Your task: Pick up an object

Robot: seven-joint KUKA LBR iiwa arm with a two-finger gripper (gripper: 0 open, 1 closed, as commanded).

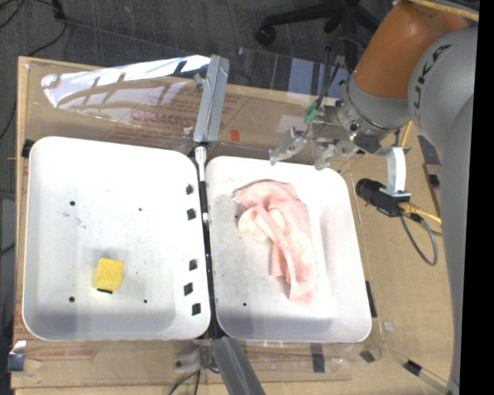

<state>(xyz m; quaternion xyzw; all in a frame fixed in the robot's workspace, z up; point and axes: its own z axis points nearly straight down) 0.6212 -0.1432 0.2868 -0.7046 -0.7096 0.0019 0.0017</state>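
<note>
Bins: you have two shallow white plastic bins side by side on the bench, the left bin [51, 306] and the right bin [348, 313], their inner walls touching along a dark seam with small black clips.

Things to pick, counted: two in all, one per bin.

Left bin contents: one small yellow block, squarish and sponge-like [108, 274], lying flat on the floor toward the near-left part, well apart from every wall (a few dark specks dot the floor around it).

Right bin contents: one crumpled pale pink cloth [280, 235], spread in a long heap from the far-left part of the floor toward the near middle, its folds running lengthwise.

Arm: you see one grey arm with an orange band [395, 43] coming in from the upper right.

Gripper: one two-finger metal gripper [314, 153] hangs over the far rim of the right bin, just beyond the far end of the pink cloth and apart from it.

Jaws: they stand apart, one finger to each side, with nothing between them.

Contact: you can check that neither the cloth nor the block is touched by the fingers; both lie on their bin floors.

Bench: one brown board [260, 111] under both bins, with one sheet of clear plastic film [121, 79] glinting along the far-left edge.

Cable: one black-and-yellow cable [411, 218] loops beside the right bin's right wall.
</note>
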